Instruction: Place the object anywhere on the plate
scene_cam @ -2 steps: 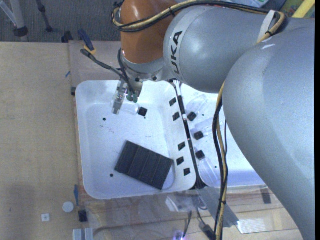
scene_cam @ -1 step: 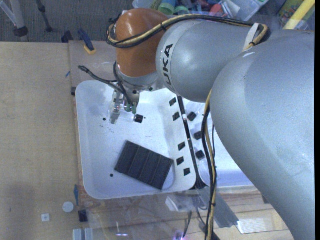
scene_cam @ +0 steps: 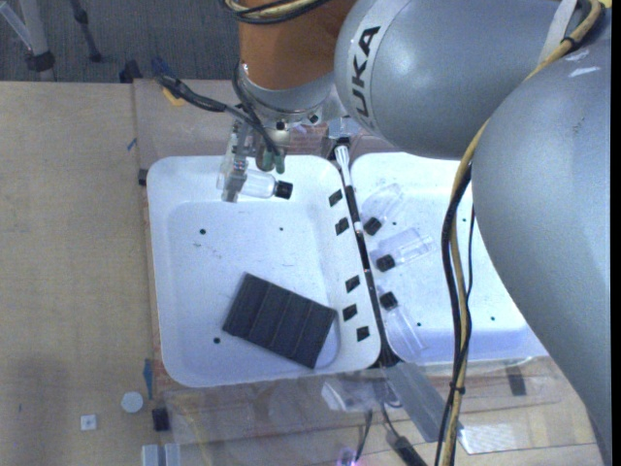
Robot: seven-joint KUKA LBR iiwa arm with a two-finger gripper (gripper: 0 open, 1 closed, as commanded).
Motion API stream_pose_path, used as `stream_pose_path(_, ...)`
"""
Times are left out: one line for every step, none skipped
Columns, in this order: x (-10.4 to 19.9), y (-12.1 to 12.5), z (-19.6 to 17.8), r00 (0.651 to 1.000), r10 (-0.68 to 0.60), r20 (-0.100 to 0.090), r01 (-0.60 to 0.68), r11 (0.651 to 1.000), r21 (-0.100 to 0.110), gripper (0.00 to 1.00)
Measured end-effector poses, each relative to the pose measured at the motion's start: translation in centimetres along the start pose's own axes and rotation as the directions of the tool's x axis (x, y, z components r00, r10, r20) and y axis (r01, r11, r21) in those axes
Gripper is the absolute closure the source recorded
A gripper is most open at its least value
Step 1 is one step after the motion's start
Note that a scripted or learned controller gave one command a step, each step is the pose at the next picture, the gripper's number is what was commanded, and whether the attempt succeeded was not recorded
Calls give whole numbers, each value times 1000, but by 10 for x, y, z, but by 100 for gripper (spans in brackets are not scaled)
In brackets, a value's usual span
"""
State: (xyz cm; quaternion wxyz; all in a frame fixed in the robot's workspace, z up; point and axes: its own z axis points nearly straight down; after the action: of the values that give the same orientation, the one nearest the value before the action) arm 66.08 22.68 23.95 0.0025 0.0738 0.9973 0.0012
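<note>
Two-finger gripper (scene_cam: 236, 175) clamps a clear plastic vial (scene_cam: 260, 184); I fear it slipping before the dark ridged plate (scene_cam: 279, 320) at six o'clock.

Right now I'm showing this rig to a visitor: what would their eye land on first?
The huge grey KUKA arm fills the upper right, its orange band above the wrist. Next, the dark ribbed rectangular plate lying at a slant on the left bin's floor. Then the pincer at that bin's far rim, with a clear black-capped vial beside it.
</note>
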Motion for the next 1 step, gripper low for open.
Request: stream_pose_path(0,0,31,999,-42,-5,42,999,2,100)
